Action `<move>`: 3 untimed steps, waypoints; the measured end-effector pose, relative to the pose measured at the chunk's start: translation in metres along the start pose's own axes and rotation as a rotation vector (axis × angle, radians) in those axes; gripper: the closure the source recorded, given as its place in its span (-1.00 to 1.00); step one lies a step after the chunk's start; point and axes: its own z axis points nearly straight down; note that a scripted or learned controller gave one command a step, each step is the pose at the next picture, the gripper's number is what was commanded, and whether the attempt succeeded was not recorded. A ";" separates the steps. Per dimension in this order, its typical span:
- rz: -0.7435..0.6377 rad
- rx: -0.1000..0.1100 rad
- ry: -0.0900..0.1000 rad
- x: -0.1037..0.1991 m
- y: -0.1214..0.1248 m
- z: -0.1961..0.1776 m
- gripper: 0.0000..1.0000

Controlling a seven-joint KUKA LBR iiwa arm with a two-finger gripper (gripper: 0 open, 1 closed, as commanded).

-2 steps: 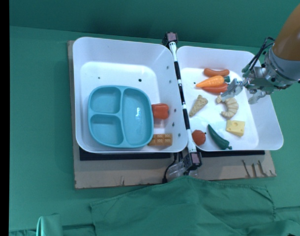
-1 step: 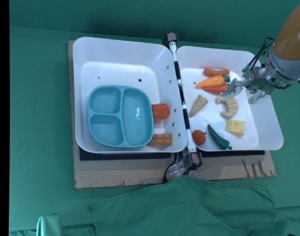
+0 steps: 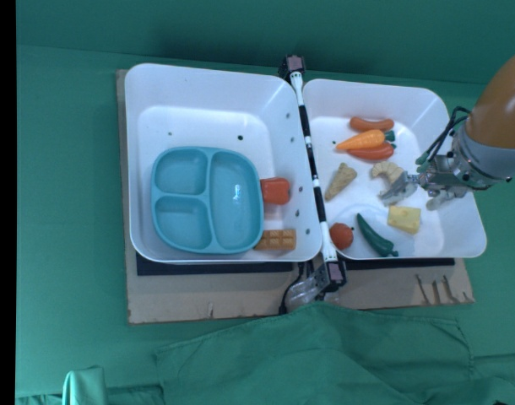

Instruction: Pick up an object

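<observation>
bins (image 3: 156, 91): 2 | blue tray (image 3: 207, 199): 1 | food toys (image 3: 365, 141): 10

green cloth (image 3: 325, 357) lies over the cardboard sheet's (image 3: 169, 298) front edge.

The arm reaches in from the desk's right edge, its orange band (image 3: 504, 99) sitting at the upper right, with the grey wrist section (image 3: 487, 160) just below it. From there the metal end effector (image 3: 414, 186) points leftward and slightly down, over the right side of the right bin and closer to its far right wall than to the divider. Thin cables run along its upper side. The tip seems low, near the bin floor, though height is hard to judge here.
</observation>
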 end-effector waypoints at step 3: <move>-0.008 -0.014 -0.002 0.027 -0.034 -0.106 1.00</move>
